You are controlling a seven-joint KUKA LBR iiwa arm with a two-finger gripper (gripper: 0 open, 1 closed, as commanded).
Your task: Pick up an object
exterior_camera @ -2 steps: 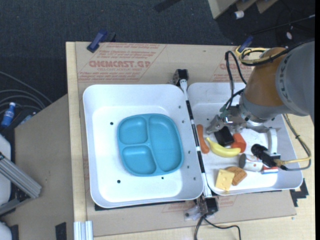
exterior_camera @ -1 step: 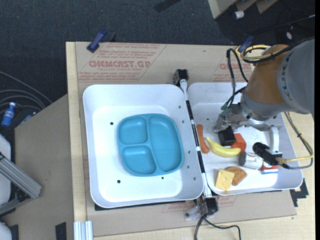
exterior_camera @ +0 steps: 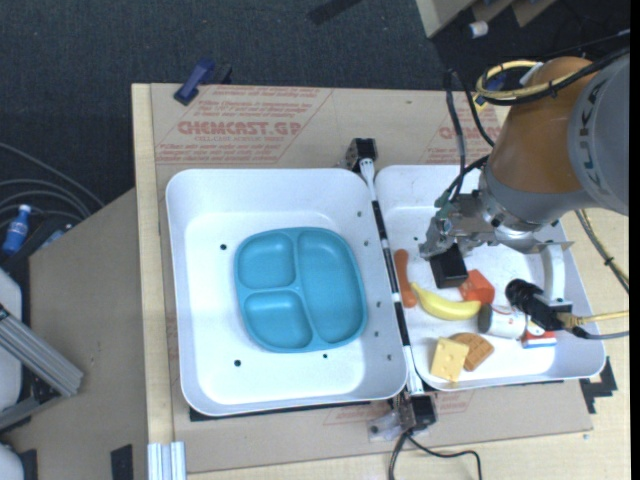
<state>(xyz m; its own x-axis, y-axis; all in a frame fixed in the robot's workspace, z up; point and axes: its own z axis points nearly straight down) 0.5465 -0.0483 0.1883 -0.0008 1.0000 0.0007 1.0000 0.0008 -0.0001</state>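
The right bin [exterior_camera: 420, 190] holds a yellow banana [exterior_camera: 447, 306], an orange carrot stick [exterior_camera: 402, 274] near its left wall, an orange-red block [exterior_camera: 478, 287], a cheese wedge with a cracker [exterior_camera: 458, 353] and a small bottle-like item [exterior_camera: 520, 320] with a black cap. My gripper [exterior_camera: 447, 263] hangs low over the middle of this bin, just above the banana and beside the orange-red block. Its dark tip points down; the arm's grey body and orange band cover the bin's back right part. I see nothing between the fingers.
The left bin [exterior_camera: 200, 208] carries a blue divided plate [exterior_camera: 298, 288] in its middle. A black clamp [exterior_camera: 361, 152] sits on the divider between the bins. Cables run along the right bin's right side. A blue marker [exterior_camera: 194, 82] lies off the bench's back left corner.
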